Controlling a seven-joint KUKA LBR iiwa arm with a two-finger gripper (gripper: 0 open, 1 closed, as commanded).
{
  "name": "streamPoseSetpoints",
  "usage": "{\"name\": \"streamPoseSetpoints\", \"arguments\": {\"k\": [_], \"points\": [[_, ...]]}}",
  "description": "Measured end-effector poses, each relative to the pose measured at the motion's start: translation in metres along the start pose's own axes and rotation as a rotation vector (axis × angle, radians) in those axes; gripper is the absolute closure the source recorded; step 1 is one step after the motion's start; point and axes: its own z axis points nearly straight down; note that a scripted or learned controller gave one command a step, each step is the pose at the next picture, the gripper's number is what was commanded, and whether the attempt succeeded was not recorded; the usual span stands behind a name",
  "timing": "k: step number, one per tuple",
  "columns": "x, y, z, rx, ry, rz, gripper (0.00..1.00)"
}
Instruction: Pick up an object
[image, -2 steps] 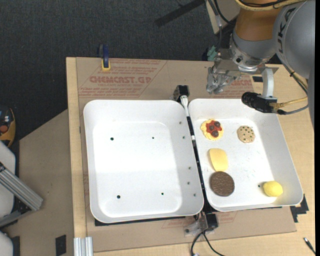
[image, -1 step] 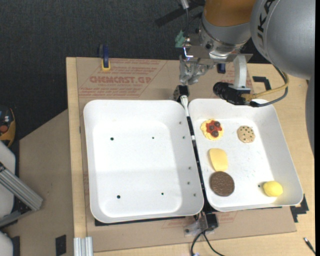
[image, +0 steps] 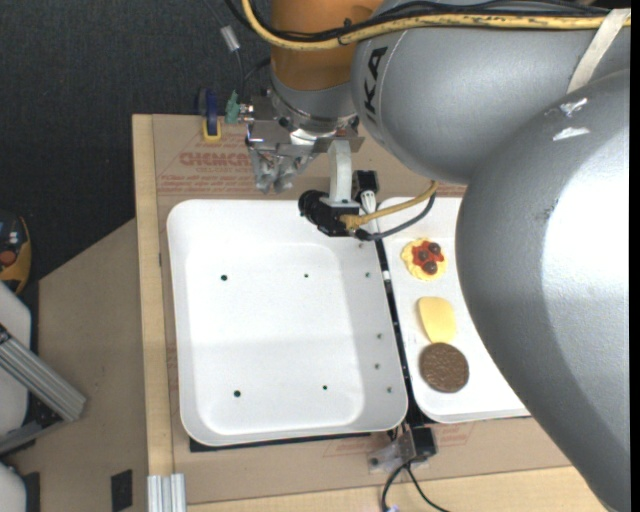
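Note:
Three small objects lie in the right bin (image: 470, 408), in a row from far to near: a yellow piece topped with red and dark berries (image: 425, 257), a plain pale yellow oblong piece (image: 436, 318) and a round brown disc (image: 443, 367). My gripper (image: 275, 178) hangs over the far rim of the left bin (image: 270, 330), above the cardboard behind it. It is well to the left of the three objects, and I see nothing in it. The big grey arm covers most of the right bin.
The bench top is brown cardboard (image: 160, 300) with red print at the back. A small blue and yellow clamp (image: 210, 112) stands at the back left. Cables and a plug (image: 410, 448) lie at the front edge between the bins.

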Motion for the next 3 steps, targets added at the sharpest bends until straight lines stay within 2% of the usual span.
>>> {"name": "streamPoseSetpoints", "arguments": {"k": [1, 2, 3], "points": [[0.004, 0.011, -0.208, -0.025, 0.003, 0.007, 1.00], [0.005, 0.011, -0.207, -0.009, -0.003, 0.007, 1.00], [0.019, 0.013, -0.051, 0.014, -0.007, 0.009, 1.00]]}}
